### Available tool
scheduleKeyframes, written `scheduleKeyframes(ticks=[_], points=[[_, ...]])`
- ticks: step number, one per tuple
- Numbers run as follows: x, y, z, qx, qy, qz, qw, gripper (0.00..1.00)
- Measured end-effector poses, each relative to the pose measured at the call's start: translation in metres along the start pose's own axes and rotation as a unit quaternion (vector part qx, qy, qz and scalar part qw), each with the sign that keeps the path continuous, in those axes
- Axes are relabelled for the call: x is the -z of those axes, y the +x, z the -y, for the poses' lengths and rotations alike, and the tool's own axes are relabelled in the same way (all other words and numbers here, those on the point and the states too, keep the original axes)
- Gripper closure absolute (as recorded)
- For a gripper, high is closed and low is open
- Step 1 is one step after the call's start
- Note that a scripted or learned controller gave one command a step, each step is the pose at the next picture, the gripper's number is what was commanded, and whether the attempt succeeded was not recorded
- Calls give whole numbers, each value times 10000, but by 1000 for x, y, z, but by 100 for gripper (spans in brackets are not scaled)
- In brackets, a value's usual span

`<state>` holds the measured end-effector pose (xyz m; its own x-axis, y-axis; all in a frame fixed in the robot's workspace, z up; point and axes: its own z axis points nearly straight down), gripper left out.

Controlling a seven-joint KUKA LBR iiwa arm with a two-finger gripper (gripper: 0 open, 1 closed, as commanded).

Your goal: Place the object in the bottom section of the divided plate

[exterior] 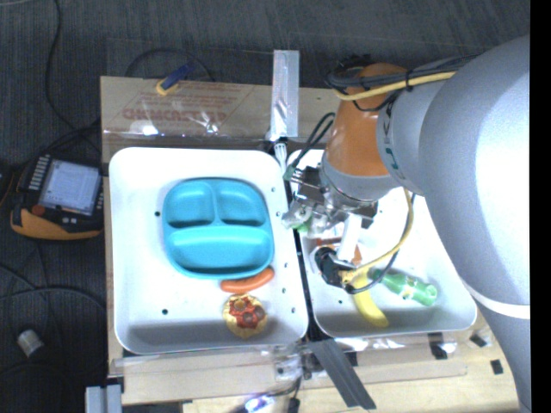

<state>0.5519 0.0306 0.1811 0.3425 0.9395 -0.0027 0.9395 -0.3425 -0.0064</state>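
No object was seen in the gripper (331,231), so the item to be placed was judged to lie among those in the right bin (452,317): a banana (370,308) and a green bottle (411,287), close together at the lower centre-right of the frame. Which of them was the target could not be told.

The gripper stood over the upper left part of that bin, just above these items. Whether it was spread or closed could not be determined, as the wrist and cables hid it.

The plate (219,226) lay in the left bin (129,256), left of centre. Its bottom section (219,249), the wide one, was bare. A sausage (250,280) touched the plate's lower edge, and a round toy (245,313) lay just below it.

Risks, as judged:
- The banana and bottle lay close together, so a descent might catch both or neither.
- A loose yellow cable (400,239) near the gripper could snag.
- A low carry could strike the wall between the bins.
- A release too low in the frame could drop the item onto the sausage.
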Motion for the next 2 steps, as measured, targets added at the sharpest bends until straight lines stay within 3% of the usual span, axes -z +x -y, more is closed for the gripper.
scheduleKeyframes(ticks=[1, 2], points=[[36, 88, 36, 292, -8, 12, 9996, 100], [36, 88, 36, 291, -9, 13, 9996, 0]])
